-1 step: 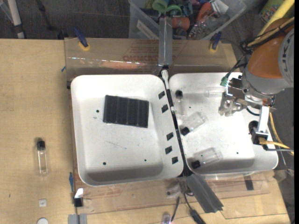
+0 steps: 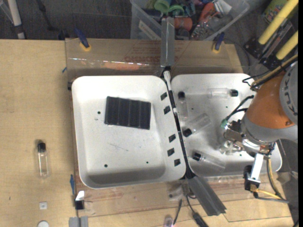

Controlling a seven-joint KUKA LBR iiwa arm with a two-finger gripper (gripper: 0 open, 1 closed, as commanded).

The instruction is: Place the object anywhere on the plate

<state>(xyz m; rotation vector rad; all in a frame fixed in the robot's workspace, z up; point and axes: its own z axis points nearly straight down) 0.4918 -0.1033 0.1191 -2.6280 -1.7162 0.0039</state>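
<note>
Clear glass or plastic vials with black caps lie scattered in the right bin point(image 2: 236, 82), and the gripper point(image 2: 230, 143) hangs low among them, near that bin's right side. One vial point(image 2: 207, 159) lies just beside the gripper, toward the bin's near edge, its cap pointing at the divider. Another point(image 2: 199, 125) lies tilted between the gripper and the divider, and a third point(image 2: 221, 93) lies along the far wall, well apart from the tool. All are see-through and hard to make out against the white floor. Whether the gripper is spread or pressed together I cannot tell; its tip is a tangle of metal and glare, and nothing shows plainly pinched in it. A dark ribbed rectangular plate point(image 2: 128, 112) lies flat in the left bin point(image 2: 85, 141). One more vial point(image 2: 42, 158) lies out on the wooden bench point(image 2: 28, 93) to the left
</note>
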